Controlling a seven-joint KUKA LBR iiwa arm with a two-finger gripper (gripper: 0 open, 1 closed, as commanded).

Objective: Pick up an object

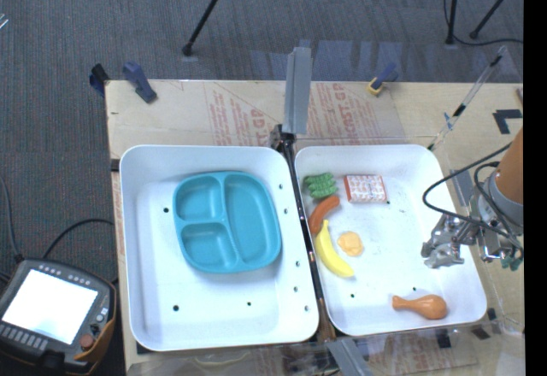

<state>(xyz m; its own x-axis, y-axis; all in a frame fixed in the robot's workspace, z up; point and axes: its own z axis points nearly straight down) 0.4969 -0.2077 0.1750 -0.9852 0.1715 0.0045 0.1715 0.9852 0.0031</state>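
The right bin (376, 323) holds several toy foods. A green vegetable (320, 185) and a small red patterned box (366, 189) lie at its far side. An orange sausage-shaped piece (324, 214), a yellow banana (333, 253) and a pale orange round piece (350, 243) sit along its left side. A brown drumstick (420, 306) rests near the front right corner. My gripper (444, 249) hangs over the bin's right side, above and slightly right of the drumstick, apart from every item.
The left bin (145, 297) carries a blue divided plate (228, 220). A metal post (297, 101) stands behind the bins where they meet. Black cables (453, 182) loop by the arm at the right. A tablet (51, 306) lies off the bench, front left.
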